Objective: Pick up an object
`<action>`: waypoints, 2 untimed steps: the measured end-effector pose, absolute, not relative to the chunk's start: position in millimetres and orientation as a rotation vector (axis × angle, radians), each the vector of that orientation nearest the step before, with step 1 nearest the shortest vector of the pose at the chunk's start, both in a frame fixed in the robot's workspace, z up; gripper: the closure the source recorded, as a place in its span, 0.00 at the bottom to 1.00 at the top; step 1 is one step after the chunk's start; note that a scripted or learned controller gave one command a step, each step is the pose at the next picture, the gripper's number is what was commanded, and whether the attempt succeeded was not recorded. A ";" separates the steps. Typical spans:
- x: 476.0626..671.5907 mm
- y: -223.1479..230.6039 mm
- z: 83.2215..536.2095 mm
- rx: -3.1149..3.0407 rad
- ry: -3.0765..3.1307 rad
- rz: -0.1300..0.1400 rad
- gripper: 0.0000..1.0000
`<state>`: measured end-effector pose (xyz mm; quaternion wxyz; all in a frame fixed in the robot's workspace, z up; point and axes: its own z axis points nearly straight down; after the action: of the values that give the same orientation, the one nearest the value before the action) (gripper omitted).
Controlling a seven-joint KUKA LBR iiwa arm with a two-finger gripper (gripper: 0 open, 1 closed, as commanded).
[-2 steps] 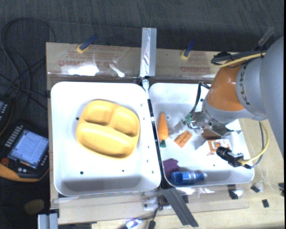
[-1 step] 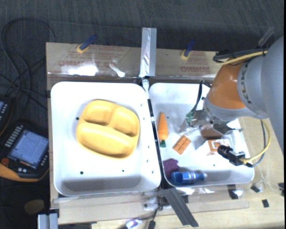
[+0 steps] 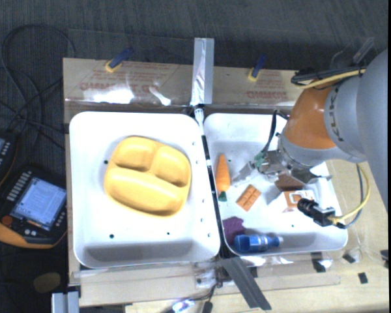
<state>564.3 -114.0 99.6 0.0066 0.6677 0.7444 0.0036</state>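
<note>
- Two bins: the right bin at centre-right holds the carrot, orange block and blue bottle.
- Gripper hovers low there, nothing visibly held; open or closed, I cannot tell.
- Judged: approach step; next, descend onto one object.

Claw lowered, arm bent overhead.

We are finding the lighting even and fairly bright over the bench, seemingly coming from overhead. The left bin and right bin are reading near-white, their floors verging on washed out. Glare is streaking across the clear plastic sheet behind them. Soft shadows are pooling along the left bin's near wall and beneath the arm. The dark floor is looking grainy, and fine detail is appearing soft throughout.
</note>
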 end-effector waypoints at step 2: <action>644.5 -100.3 101.5 1.687 2.650 -0.003 0.00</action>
<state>644.5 -100.3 101.5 0.0003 0.5371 0.8435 -0.0010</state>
